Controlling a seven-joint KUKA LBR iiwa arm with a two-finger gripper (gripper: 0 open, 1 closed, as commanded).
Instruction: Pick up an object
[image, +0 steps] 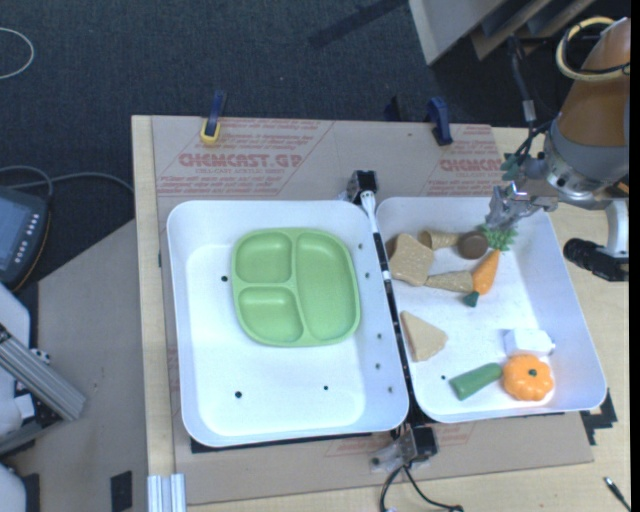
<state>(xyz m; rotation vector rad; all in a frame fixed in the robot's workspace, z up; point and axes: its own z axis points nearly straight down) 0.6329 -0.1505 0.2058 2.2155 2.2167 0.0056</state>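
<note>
Your tool (508, 212) sits in the upper right of the frame, low over the far corner of the right bin (575, 300), and you cannot tell from this slanted view what state it is in, so confirm that before you commit. The nearest candidate is the toy carrot (486, 270), lying just below the tool with its green leafy top (499, 238) pointing up toward it; the leaves look touching or almost touching the tool, though the overlap makes that hard to judge. If you go for the carrot, aim at the orange body rather than the leaves, which would likely slip or bend, and close across its narrow width, not along its length. A brown round piece (471, 244) lies just left of the leaves and the tan wedges (411, 259) crowd in further left, so descend straight down to avoid nudging them. Stay off the bin wall on the right. Lower in the same bin, well apart from the tool, lie a small pumpkin (527, 378), a green piece (474, 380), a white block (527, 342) and another tan wedge (423, 336). The left bin (200, 380) carries a green divided plate (296, 287), which you should leave alone. Lift slowly and check the carrot rises.
</note>
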